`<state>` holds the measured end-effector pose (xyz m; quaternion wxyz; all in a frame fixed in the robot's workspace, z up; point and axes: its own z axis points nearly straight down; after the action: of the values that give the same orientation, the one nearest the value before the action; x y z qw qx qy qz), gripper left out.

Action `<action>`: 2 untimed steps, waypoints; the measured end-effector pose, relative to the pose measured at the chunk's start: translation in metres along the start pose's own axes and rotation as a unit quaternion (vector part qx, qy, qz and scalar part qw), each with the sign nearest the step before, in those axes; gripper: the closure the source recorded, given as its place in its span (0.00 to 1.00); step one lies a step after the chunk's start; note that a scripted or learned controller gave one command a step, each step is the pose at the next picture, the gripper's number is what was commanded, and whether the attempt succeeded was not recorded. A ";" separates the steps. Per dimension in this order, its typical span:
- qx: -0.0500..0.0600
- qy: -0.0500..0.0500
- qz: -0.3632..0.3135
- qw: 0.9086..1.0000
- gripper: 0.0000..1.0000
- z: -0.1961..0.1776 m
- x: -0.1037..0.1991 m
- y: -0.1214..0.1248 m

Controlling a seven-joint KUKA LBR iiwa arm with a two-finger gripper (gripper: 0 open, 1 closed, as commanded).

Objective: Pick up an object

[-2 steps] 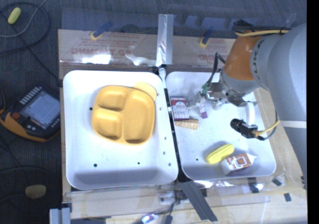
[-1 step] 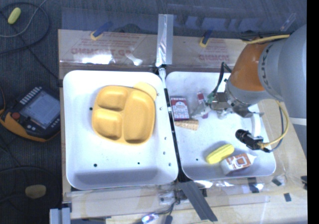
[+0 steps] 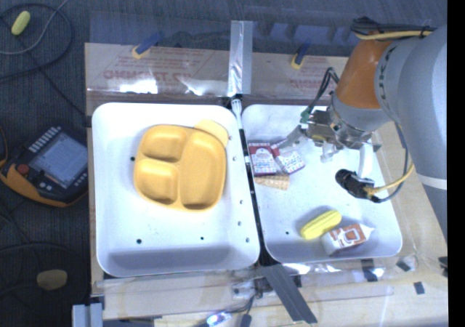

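In the right bin [image 3: 378, 206] lie two red-and-white packets [image 3: 262, 159] [image 3: 292, 163] by the left wall, with a tan wafer [image 3: 273, 182] just below them. A yellow banana-shaped piece [image 3: 320, 223] and a small orange-and-white carton [image 3: 348, 237] lie near the front. My gripper [image 3: 304, 135] hangs over the upper middle of this bin, just up and to the right of the packets. It is small and cluttered in the view, and I see nothing held in it.
The left bin [image 3: 116, 231] holds a large yellow divided tray [image 3: 180, 166] with a pale yellow piece [image 3: 213, 129] at its top right corner. The grey arm with its orange band [image 3: 362, 78] covers the right bin's upper right. A handheld pendant [image 3: 51, 162] lies off the bench to the left.
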<state>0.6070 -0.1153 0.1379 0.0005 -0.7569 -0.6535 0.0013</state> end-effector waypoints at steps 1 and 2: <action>-0.006 -0.002 -0.012 1.000 0.00 0.049 0.014 0.016; -0.006 -0.002 -0.012 1.000 1.00 0.039 0.014 0.016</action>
<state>0.6247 -0.1036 0.0992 -0.0056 -0.7492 -0.6623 -0.0007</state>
